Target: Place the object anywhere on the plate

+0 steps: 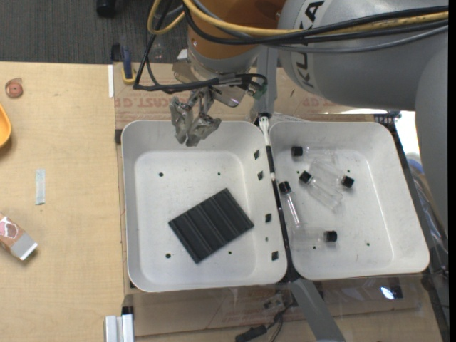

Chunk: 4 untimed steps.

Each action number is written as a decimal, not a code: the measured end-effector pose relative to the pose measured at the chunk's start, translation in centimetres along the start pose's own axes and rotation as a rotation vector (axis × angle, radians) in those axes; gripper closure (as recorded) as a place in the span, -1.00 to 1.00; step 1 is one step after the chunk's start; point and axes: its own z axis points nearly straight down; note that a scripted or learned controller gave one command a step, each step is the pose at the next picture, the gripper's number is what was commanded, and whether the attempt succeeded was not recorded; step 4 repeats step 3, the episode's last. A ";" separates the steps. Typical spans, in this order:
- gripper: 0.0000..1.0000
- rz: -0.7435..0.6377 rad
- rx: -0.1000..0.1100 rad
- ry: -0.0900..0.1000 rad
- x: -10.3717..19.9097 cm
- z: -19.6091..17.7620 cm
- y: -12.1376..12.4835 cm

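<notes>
Two bins (135,191) are seen; a black plate (211,224) lies in the left one. The gripper (194,128) is poised above its far rim, fingers closed on nothing.

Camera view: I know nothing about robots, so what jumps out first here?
The big grey arm with its orange band fills the top, its gripper hanging over the far rim of the left bin. A dark ribbed plate lies tilted in that bin. Small black pieces are scattered in the right bin.
</notes>
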 end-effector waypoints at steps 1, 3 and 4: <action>1.00 -0.006 0.002 -0.002 0.5 -1.6 0.1; 1.00 -0.301 0.001 -0.003 0.5 -3.2 -0.1; 1.00 -0.301 0.001 -0.003 0.5 -3.2 -0.1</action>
